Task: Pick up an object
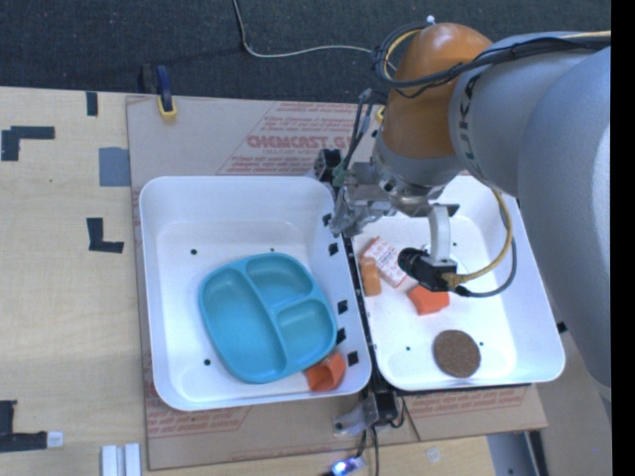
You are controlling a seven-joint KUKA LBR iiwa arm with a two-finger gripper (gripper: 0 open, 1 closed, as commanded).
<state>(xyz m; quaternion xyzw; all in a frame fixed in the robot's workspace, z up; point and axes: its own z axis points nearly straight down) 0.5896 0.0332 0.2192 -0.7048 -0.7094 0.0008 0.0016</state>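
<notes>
My gripper hangs over the divider between the two bins, at the upper left corner of the right bin, under the arm's orange band. Just below it in the right bin lie a white and orange packet and a small orange stick. An orange block lies a little further right, and a brown round disc sits near the bin's front. I see nothing held in the gripper.
The left bin holds a blue divided plate and a small orange piece in its front right corner. A black connector with a yellow cable hangs over the right bin. Cardboard lies under both bins.
</notes>
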